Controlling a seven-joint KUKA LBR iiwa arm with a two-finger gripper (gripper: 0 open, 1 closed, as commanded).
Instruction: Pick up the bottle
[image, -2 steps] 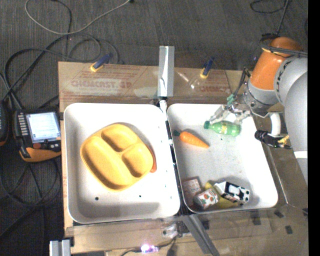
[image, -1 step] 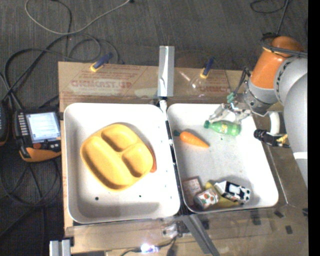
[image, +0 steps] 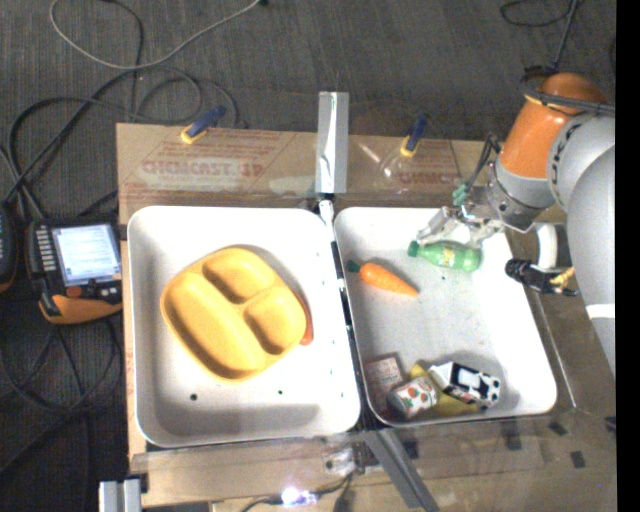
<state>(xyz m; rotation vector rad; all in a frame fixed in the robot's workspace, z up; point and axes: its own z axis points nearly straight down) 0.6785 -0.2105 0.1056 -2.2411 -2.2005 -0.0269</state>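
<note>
A green bottle lies on its side near the back of the right bin, its cap end pointing left. My gripper hangs right over the bottle's back edge, close to it or touching it. The metal of the gripper blends with the bottle's top, so the grasp is unclear. The arm with its orange band reaches in from the upper right.
An orange carrot lies just left of the bottle. Small boxes and toys cluster at the right bin's front edge. The left bin holds a yellow divided plate. A divider wall separates the bins.
</note>
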